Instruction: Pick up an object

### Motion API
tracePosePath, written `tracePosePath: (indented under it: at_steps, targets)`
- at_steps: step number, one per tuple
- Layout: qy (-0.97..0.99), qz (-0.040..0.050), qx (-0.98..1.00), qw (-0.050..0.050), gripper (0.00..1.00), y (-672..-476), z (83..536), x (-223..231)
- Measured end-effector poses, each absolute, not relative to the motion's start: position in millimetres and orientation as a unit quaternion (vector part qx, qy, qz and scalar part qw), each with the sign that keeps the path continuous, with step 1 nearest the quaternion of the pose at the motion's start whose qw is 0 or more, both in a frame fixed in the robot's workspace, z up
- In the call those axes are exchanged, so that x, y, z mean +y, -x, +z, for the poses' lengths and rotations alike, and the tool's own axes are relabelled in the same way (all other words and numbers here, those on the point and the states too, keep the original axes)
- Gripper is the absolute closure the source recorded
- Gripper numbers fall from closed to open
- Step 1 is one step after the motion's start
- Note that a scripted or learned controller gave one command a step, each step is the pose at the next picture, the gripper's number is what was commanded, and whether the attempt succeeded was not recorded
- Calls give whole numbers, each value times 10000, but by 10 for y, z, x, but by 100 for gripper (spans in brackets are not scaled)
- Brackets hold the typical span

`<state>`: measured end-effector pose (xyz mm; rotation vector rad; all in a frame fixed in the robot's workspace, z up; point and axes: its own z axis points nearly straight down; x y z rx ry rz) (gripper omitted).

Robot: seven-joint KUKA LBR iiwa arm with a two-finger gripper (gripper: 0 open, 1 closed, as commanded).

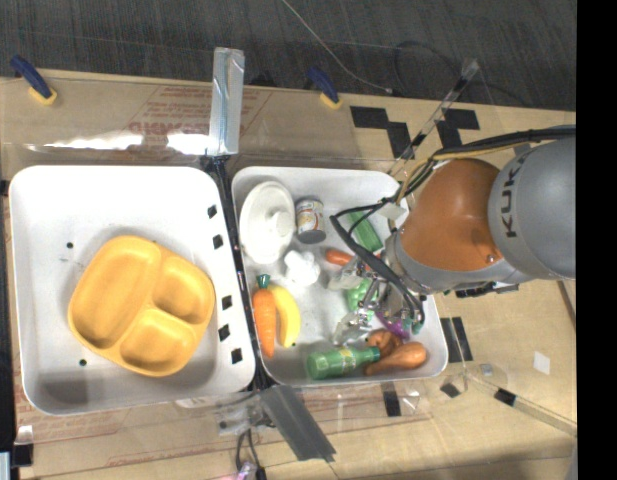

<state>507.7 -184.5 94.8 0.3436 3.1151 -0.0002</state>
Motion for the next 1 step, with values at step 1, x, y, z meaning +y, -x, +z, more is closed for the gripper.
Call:
tracePosePath:
  at_steps: [1]
  targets:
    - [-1927,6,9813,29,0,-5051,936,-1928]
